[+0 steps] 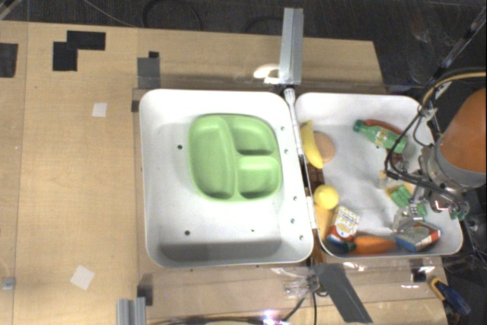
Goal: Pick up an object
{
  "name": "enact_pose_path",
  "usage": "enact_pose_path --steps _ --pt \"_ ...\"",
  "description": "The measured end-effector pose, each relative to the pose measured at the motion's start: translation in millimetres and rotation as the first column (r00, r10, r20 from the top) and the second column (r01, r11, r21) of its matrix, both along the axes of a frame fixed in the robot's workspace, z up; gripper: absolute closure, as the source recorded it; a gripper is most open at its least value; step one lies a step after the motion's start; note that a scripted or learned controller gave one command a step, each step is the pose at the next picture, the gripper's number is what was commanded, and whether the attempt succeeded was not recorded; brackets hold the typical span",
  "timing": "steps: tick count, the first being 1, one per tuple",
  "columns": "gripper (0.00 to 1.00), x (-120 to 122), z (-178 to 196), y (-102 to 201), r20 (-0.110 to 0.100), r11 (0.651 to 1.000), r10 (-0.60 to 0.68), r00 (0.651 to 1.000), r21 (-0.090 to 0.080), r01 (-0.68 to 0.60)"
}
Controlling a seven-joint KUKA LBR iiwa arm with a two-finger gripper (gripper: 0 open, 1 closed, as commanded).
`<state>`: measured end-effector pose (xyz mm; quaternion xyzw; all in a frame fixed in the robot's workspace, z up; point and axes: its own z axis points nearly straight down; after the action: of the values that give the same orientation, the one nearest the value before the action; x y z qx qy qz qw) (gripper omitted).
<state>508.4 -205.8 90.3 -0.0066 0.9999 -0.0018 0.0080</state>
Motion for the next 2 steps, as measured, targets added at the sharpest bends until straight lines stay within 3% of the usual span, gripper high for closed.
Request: enact_pose_path --steps 1,2 --pt "0.0 -12.5 0.1 -0.8 0.005 0.993 -0.118 0.993 0.001 0.118" --pt "0.0 28.5 -0.3 -0.6 0.0 1.0 0.026 1.0 -0.002 -0.026"
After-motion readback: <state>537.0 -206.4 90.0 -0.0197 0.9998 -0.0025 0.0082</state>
